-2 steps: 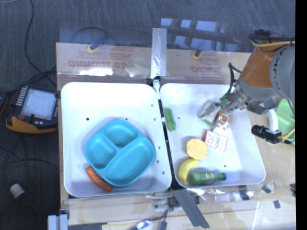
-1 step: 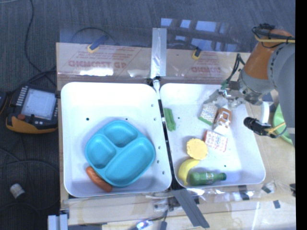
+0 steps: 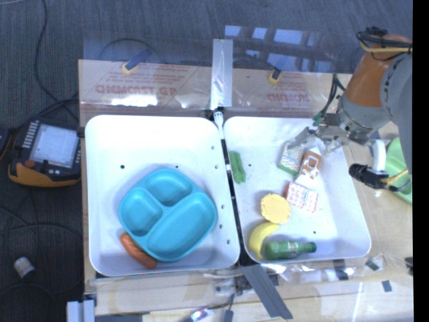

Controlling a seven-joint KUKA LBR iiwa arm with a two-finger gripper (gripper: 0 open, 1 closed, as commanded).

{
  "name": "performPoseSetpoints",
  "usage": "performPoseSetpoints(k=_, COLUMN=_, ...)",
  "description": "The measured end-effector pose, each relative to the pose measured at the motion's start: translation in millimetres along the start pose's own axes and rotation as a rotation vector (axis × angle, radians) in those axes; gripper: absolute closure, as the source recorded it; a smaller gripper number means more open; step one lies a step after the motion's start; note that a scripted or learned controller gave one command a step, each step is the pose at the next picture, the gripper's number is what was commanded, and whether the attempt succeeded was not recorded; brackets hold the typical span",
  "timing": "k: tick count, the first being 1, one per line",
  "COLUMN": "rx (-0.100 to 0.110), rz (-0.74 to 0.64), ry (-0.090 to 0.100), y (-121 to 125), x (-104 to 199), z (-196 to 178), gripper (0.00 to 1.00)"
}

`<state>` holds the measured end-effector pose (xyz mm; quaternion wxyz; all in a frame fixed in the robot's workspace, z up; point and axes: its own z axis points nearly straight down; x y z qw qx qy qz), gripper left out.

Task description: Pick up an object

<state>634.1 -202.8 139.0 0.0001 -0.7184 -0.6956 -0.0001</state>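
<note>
My gripper (image 3: pixel 320 138) hangs over the back right part of the right bin (image 3: pixel 348 186), its fingers spread open with nothing between them. Just in front of it lie a silvery snack packet (image 3: pixel 291 158) and an orange and white carton (image 3: pixel 310 166). Nearer the front are a white and red box (image 3: pixel 301 198), a flat yellow round piece (image 3: pixel 275 208), a yellow fruit (image 3: pixel 260 235) and a green bottle (image 3: pixel 288 249) lying on its side. A green pod (image 3: pixel 235 166) rests against the bin's left wall.
The left bin (image 3: pixel 107 139) holds a blue divided plate (image 3: pixel 167 212), and an orange sausage-like thing (image 3: pixel 137 250) sticks out from under its front left edge. A raised divider (image 3: pixel 228 180) separates the bins. A handheld controller (image 3: pixel 47 151) lies on the floor at the left.
</note>
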Motion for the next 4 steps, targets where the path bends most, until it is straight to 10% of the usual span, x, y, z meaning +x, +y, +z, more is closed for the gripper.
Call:
performPoseSetpoints(k=1, rx=-0.013, rz=-0.062, ry=-0.009, y=10.6, x=5.3, z=47.1, gripper=0.00)
performPoseSetpoints(k=2, rx=-0.017, rz=-0.064, ry=-0.012, y=12.2, x=6.2, z=35.7, gripper=1.00)
performPoseSetpoints(k=3, rx=0.001, rz=0.014, ry=-0.001, y=-2.8, x=66.2, z=-42.0, gripper=1.00)
performPoseSetpoints(k=4, rx=0.004, rz=-0.049, ry=-0.003, y=10.0, x=97.1, z=-18.5, gripper=1.00)
